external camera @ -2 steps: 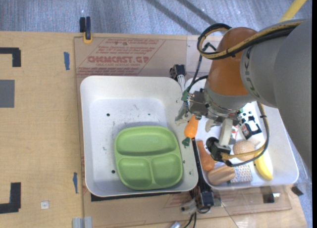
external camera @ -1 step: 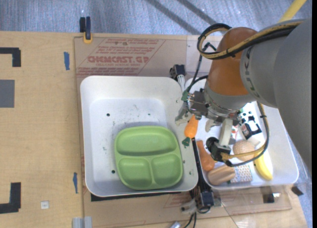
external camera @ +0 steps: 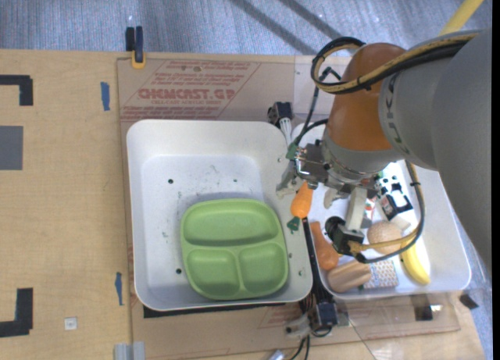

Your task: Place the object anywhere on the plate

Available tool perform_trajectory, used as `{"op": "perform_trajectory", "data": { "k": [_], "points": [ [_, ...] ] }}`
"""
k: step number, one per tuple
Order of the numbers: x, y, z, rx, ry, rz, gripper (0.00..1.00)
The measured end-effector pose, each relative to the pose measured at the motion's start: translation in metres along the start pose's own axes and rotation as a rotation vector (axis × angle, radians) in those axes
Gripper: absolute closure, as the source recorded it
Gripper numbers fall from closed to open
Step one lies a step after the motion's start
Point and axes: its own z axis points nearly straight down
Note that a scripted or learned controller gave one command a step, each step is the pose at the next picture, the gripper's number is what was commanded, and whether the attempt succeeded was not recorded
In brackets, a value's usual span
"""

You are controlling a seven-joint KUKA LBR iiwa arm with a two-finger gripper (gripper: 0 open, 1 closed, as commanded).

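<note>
A green divided plate (external camera: 232,258) lies in the front half of the left white bin (external camera: 156,159). My gripper (external camera: 302,184) hangs over the rim between the two bins, just right of the plate's upper right corner. A small orange carrot (external camera: 300,202) with a green tip (external camera: 293,225) hangs from it, pinched between the fingers and pointing down. The carrot is above the bin wall, beside the plate and not over it.
The right bin (external camera: 449,272) holds a longer orange piece (external camera: 324,249), a tan bread roll (external camera: 349,276), a yellow banana (external camera: 415,262), a round beige item (external camera: 385,233) and a white mesh piece (external camera: 383,273). The arm's grey and orange body (external camera: 367,108) covers that bin's back half.
</note>
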Motion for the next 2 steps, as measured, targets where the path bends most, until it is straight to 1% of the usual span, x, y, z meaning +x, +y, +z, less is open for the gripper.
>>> {"op": "perform_trajectory", "data": {
  "k": [2],
  "points": [
    [0.0000,0.0000,0.0000,0.000,0.000,0.000,0.00]
  ]
}}
